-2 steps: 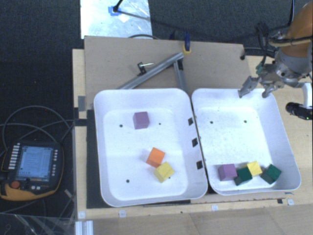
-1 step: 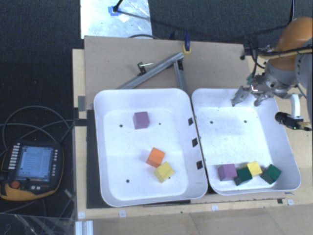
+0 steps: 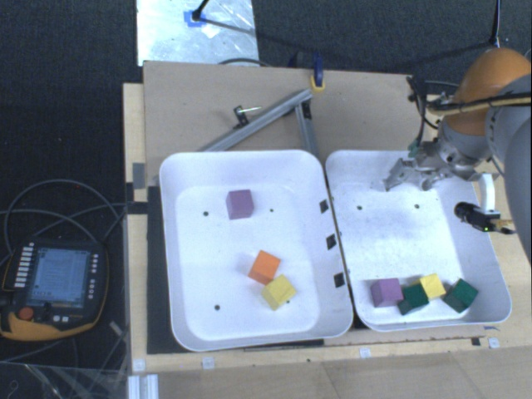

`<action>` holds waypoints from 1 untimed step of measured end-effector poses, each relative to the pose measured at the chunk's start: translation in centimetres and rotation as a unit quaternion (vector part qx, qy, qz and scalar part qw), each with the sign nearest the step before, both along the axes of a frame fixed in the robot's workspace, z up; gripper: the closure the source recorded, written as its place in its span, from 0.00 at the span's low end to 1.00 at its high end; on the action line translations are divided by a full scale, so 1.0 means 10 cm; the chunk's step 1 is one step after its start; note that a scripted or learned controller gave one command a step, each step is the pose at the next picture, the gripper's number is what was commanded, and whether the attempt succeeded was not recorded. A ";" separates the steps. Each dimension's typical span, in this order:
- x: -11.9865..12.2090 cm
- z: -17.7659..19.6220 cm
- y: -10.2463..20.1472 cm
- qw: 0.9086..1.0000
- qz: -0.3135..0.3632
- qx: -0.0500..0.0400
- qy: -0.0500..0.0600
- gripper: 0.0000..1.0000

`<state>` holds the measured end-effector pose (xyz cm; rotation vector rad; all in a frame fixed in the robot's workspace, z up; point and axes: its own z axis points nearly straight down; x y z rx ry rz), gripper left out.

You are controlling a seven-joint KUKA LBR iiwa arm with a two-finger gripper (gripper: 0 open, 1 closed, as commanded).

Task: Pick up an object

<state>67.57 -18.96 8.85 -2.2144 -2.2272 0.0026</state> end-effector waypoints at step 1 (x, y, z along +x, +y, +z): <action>0.03 0.15 -0.01 1.000 0.002 -0.002 -0.004 1.00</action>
